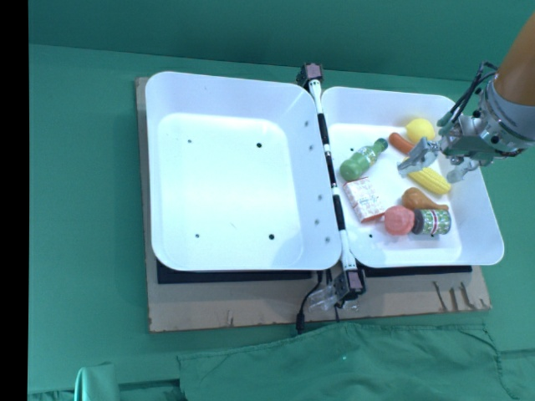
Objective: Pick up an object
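Observation:
The right bin [476, 241] holds several toy foods. A green bottle [362, 160] lies near its left wall, with a red-and-white packet [364, 199] just below it. An orange carrot [400, 142] and a yellow lemon [420, 129] sit toward the back. A yellow corn cob [430, 180] lies mid-bin, above an orange gourd [422, 199], a pink ball [399, 220] and a dark can [433, 221]. My gripper [437, 164] hovers over the corn cob and beside the lemon. It is open, its fingers spread wide with nothing gripped between them.
The left bin [230, 249] stands beside the right one, with a black-and-white divider bar [328, 161] between them. Both rest on a cardboard sheet [234, 312] over green cloth. The arm comes in over the right bin's far right corner.

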`<state>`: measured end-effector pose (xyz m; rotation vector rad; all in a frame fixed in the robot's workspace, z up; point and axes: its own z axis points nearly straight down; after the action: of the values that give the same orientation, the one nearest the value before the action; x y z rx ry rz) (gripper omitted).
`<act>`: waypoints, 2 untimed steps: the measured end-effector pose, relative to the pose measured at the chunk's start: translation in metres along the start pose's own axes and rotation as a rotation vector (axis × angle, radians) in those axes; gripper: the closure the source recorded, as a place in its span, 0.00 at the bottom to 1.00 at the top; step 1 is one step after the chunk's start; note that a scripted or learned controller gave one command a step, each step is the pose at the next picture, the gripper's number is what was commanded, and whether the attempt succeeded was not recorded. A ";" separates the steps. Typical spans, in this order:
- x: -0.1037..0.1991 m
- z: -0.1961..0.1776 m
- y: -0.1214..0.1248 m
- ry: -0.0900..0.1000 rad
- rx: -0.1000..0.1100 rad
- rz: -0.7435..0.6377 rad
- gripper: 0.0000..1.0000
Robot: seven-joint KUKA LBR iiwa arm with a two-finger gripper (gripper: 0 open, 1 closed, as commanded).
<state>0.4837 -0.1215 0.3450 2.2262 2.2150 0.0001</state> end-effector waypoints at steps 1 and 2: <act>0.000 0.000 0.000 0.000 0.000 0.000 0.00; -0.009 0.052 -0.007 0.001 0.004 0.001 0.00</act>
<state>0.4764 -0.1302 0.2931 2.2300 2.2161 -0.0037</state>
